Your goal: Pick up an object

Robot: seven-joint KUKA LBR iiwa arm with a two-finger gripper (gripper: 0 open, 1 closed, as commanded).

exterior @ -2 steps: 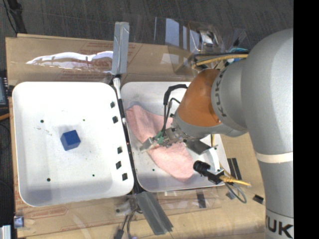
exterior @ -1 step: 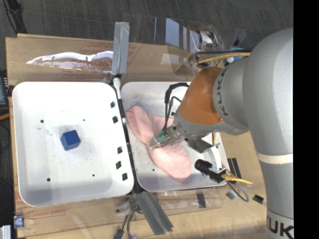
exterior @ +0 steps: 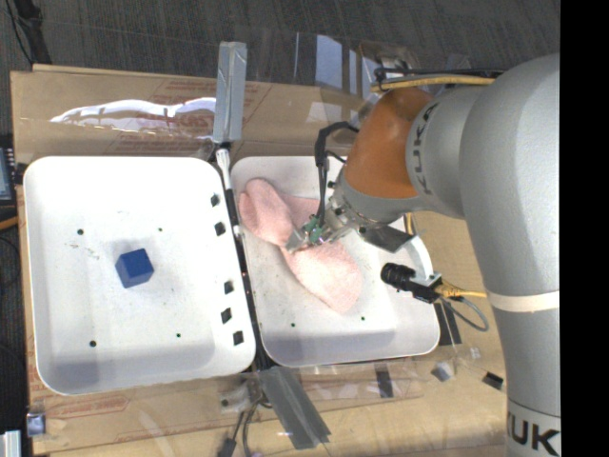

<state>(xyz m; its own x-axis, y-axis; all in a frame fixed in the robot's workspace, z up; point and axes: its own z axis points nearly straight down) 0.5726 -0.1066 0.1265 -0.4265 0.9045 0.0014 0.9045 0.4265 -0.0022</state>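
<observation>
A pink cloth [exterior: 303,244] lies in the right bin [exterior: 333,346], stretched from its upper left toward its middle. My gripper [exterior: 312,233] reaches down from the right onto the cloth's middle, right at the fabric, where the wrist blocks my view of its tips. A small blue cube [exterior: 134,267] sits in the left bin [exterior: 114,360], left of that bin's middle and far from the gripper.
The grey arm with its orange band [exterior: 385,155] covers the right bin's upper right part. A black connector with a yellow cable [exterior: 419,286] hangs over that bin's right rim. A hinged divider [exterior: 231,255] runs between the bins. Cardboard lines the bench behind them.
</observation>
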